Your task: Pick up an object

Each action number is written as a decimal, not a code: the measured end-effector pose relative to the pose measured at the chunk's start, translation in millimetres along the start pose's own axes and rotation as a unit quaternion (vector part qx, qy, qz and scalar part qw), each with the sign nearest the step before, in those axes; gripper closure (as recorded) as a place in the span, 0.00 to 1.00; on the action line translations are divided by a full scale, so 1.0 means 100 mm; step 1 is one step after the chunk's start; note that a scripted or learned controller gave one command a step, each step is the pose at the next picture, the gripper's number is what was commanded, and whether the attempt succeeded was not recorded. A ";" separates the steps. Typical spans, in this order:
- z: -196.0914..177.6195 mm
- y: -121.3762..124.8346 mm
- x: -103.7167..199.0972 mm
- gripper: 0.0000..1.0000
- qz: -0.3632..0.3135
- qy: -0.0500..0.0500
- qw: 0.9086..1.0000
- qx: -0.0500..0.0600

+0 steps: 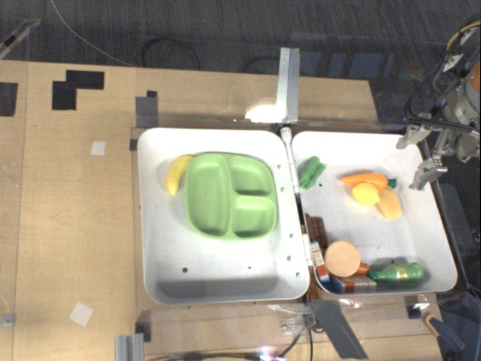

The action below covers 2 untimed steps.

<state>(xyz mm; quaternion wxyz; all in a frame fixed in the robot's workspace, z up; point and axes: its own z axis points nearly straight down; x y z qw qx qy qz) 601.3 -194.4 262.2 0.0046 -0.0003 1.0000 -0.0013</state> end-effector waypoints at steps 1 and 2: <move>1.50 0.44 0.05 0.00 -0.130 0.003 0.992 -0.003; 1.71 0.86 0.22 0.00 -0.161 -0.004 0.987 0.000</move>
